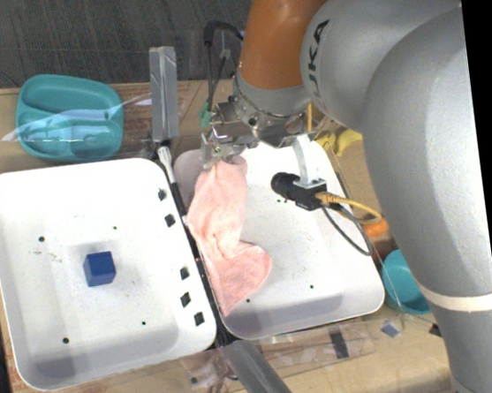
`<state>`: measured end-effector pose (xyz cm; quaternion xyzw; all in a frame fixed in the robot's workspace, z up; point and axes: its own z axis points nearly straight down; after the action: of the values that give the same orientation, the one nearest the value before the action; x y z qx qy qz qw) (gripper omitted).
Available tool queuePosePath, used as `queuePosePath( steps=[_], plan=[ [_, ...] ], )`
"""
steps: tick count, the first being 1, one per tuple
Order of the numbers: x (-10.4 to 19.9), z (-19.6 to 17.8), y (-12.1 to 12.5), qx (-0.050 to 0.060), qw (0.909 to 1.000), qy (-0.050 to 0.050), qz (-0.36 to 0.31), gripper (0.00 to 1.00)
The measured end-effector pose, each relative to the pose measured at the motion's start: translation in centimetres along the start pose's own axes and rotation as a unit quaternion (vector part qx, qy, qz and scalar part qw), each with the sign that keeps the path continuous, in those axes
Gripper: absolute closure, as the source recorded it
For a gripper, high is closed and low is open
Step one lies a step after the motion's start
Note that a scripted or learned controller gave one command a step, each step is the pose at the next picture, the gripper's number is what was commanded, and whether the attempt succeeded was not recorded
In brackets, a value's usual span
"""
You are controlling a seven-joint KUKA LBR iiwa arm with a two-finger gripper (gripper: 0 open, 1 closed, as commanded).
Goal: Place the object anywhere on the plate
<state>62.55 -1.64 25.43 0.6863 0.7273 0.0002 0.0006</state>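
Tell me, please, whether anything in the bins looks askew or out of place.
The pink cloth lies crumpled and slanted against the right bin's left wall, its top end bunched under the gripper.

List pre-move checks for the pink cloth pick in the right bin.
1. Gripper at pink cloth: ok, it sits at the cloth's upper end.
2. Grasp secured: cannot tell, the contact is hidden.
3. Cloth clear of right bin: not ok, most of it lies on the floor along the left wall.
4. Plate located: cannot tell; a teal dish sits beyond the left bin.
5. Blue cube out of the way: ok, it lies in the left bin.
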Motion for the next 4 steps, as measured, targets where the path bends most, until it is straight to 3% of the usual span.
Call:
queuePosePath(
  steps=[1,2,3,4],
  plan=[
    [5.3,0.4,0.5,0.001,0.9962,0.000,0.087,1.00],
    [12.5,5.0,-4.3,0.003,0.9980,0.000,-0.063,1.00],
    [20.4,11.4,-6.5,0.004,0.9974,-0.001,-0.072,1.00],
    [16.9,5.3,-3.6,0.001,0.9840,0.000,-0.178,1.00]
  ],
)
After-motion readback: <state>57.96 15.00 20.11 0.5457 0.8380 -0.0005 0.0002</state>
